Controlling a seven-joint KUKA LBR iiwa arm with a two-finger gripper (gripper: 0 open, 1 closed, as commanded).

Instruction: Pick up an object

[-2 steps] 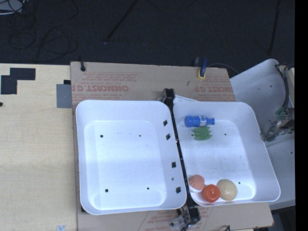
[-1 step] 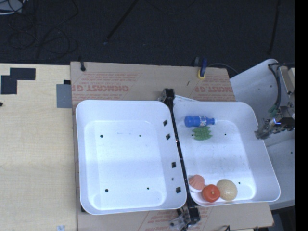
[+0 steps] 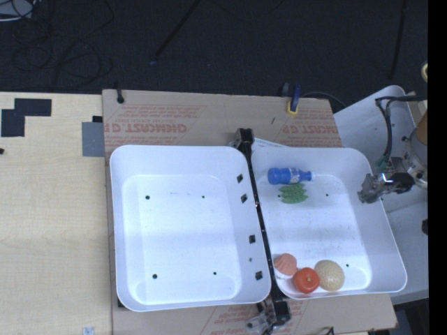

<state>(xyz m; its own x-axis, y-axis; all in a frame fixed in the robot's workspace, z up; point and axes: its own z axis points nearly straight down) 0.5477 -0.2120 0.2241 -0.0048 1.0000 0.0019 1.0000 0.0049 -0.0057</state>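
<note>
Starting at the left of the camera view, the left bin (image 3: 115,187) sits on the table (image 3: 174,121), and nothing in it bears on the pick. Everything that matters is past the dark seam where the two bins meet. In the right bin (image 3: 328,236), up toward the far wall, a blue bottle (image 3: 288,176) lies on its side. Its long axis runs nearly straight across the view, with the pale cap end pointing toward the right. Just beside it, on the near side, is a small green object (image 3: 294,194), close enough that I cannot say whether the two touch. Well apart from these, down in the near corner of the same bin, three round things huddle together: a pinkish piece (image 3: 285,264), a red ball (image 3: 306,280) and a beige ball (image 3: 329,274), each pressed against its neighbour. Further right, the tool (image 3: 374,187) hangs at the bin's right rim, roughly level with the bottle and the green object. I cannot tell from here whether it is spread or pressed together, and nothing shows in its grip. So the bottle lies directly to the left of the tool in the view, cap end nearest — and, as I judge it, the reach would run along the bottle's length rather than across it. The tool would probably need to close across the narrow body, while the cluster in the corner would call for a longer diagonal move.
</note>
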